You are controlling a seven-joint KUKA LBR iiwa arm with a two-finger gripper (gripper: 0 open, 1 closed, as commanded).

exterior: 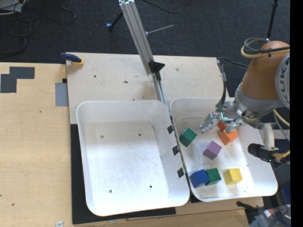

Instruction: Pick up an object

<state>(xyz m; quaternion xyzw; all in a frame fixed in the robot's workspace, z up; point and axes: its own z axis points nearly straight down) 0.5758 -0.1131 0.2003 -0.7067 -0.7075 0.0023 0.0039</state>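
The right bin (pixel 195 101) holds several small cubes. An orange cube (pixel 228 136) lies near the bin's middle right, and a darker orange piece (pixel 221 125) shows just above it, right against my gripper (pixel 213 122). The gripper hangs low over the upper middle of this bin, directly beside the orange cube. A green cube (pixel 188 136) lies to its left and a purple cube (pixel 212 150) below it. Along the front of the bin sit a blue cube (pixel 199 178), a second green cube (pixel 213 175) and a yellow cube (pixel 232 176).
The left bin (pixel 123 150) stands beside the right one, with a shared wall bearing black clips (pixel 175 149). A slanted aluminium bar (pixel 142 41) rises behind the bins. My arm (pixel 265 84) reaches in from the right.
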